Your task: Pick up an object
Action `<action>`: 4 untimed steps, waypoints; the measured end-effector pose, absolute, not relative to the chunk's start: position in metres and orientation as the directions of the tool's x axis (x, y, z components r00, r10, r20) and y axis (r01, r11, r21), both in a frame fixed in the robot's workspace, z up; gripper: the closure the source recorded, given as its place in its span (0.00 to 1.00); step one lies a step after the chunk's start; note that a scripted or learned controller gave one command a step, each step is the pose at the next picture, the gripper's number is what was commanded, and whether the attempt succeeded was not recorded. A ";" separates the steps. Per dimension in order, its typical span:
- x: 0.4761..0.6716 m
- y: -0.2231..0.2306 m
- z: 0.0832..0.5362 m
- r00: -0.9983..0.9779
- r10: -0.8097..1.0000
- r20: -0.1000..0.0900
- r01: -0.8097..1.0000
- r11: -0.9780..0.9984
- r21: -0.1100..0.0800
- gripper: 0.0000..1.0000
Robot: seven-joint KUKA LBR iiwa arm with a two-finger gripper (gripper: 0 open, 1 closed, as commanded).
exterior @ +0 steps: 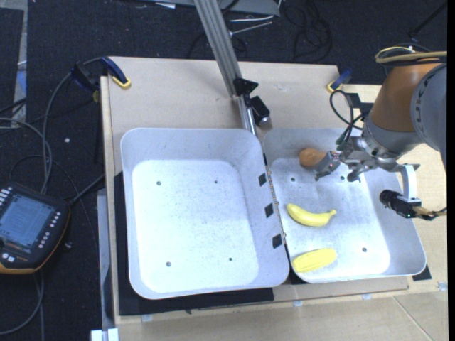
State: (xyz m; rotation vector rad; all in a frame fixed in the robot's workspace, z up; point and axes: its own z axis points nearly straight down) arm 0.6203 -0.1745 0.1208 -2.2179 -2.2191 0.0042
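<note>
Three objects lay in the right bin [398, 258] — brown lump [310, 156], banana [311, 215], yellow block [314, 259] — my hand [340, 165] hovering just beside the lump, holding nothing, finger state indeterminable.

Two white, dark-speckled bins [192, 148]; in the right one a yellow banana [311, 215], yellow block [314, 260], brownish-orange lump [310, 156].

a pale wooden bench [185, 94] bears two white bins [192, 212] [398, 251] touching side by side.
</note>
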 end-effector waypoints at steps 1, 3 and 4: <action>0.622 -0.175 0.134 0.000 1.000 0.000 1.000 0.000 0.001 1.00; 0.620 -0.185 0.237 0.000 1.000 -0.001 1.000 0.000 0.005 1.00; 0.593 -0.136 0.240 -0.003 1.000 0.001 1.000 0.003 0.001 1.00</action>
